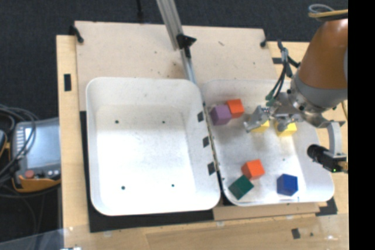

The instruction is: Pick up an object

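- Now the grey arm with the orange band (pixel 328 50) is reaching in from the right and hanging over the right shallow white bin (pixel 316 193).
- Its two-finger gripper (pixel 270 121) is sitting low over the upper middle of that bin, with a grey metal finger (pixel 255 121) pointing left.
- Whether the pincer is spread or pressed together cannot be told, since the wrist and cabling are covering much of it.
- Two small yellow blocks are lying right at the gripper: one yellow block (pixel 262 123) just beside the grey finger, and another yellow block (pixel 287 127) under the wrist to its right; whether either is being pinched cannot be told.
- A purple cube (pixel 220 114) and an orange cube (pixel 235 106) are touching each other near the bin's upper left, left of the gripper.
- A second orange cube (pixel 253 168) is resting lower in the bin, with a dark green cube (pixel 241 187) just beside it toward the front left.
- A blue cube (pixel 287 184) is sitting near the front wall, apart from the green one.
- The left shallow white bin (pixel 94 143) is lying beside the right one, their walls meeting at the middle.
- A slanted aluminium rail (pixel 165 0) is rising from the bench's far side above the bins.
- A grey control pendant (pixel 36 149) is lying off the bench at the left.
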